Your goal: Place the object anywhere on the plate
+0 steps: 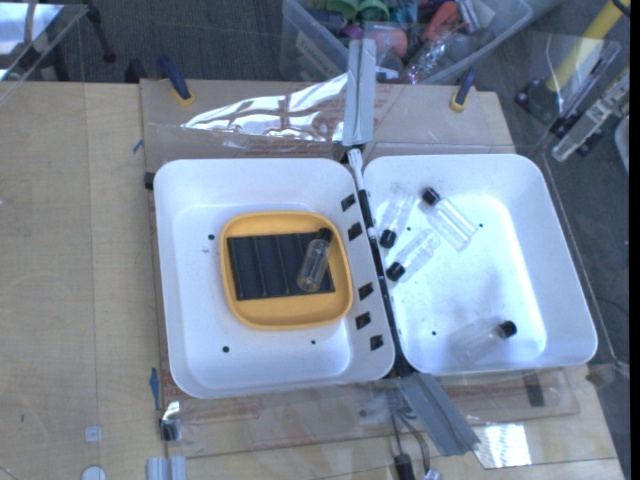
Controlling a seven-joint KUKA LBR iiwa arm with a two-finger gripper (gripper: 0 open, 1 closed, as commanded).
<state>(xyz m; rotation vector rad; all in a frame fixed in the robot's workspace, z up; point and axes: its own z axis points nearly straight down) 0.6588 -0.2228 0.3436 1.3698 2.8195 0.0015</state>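
Note:
A yellow plate with a dark ribbed centre lies in the left white bin. One clear vial with a black cap rests on the plate's right side, tilted, cap toward the far edge. The right bin holds several more clear vials with black caps: one near the back, two by the divider, one at the front.
A clear tub of colourful toys stands behind the bins. Crinkled clear plastic lies behind the left bin. Black clips line the divider between the bins. Wooden bench surface stretches to the left.

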